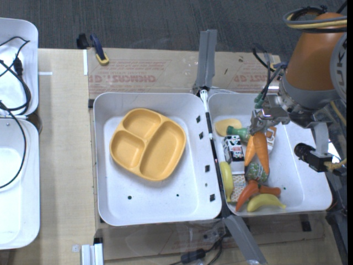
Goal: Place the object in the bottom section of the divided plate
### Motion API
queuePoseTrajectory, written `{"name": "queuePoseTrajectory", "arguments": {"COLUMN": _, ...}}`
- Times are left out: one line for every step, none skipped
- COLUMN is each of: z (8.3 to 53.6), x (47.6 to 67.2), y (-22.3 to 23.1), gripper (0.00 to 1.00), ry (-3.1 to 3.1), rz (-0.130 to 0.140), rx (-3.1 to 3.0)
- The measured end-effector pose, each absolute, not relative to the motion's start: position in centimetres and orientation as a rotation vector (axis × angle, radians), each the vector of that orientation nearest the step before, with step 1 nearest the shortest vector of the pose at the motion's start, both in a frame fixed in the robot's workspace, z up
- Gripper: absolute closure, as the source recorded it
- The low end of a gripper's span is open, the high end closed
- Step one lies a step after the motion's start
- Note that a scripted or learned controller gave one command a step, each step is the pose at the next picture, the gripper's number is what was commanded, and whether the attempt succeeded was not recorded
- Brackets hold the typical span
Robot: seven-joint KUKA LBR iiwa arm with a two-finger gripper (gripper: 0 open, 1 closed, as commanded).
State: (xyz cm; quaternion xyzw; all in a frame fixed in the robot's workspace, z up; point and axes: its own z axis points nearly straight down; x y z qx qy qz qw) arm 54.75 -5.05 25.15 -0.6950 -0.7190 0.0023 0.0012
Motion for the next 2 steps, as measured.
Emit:
{"name": "queuePoseTrajectory", "arguments": {"z": 18.8, "x": 54.4, "y": -4.4, "gripper": 1.00, "ry": -2.062, "rz": 0.013, "rx": -2.364}}
{"name": "queuePoseTrajectory", "arguments": {"z": 22.3, "x": 57.2, "y": -2.4, "gripper": 1.00, "ry": -2.081, "rz": 0.010, "rx": -2.351}}
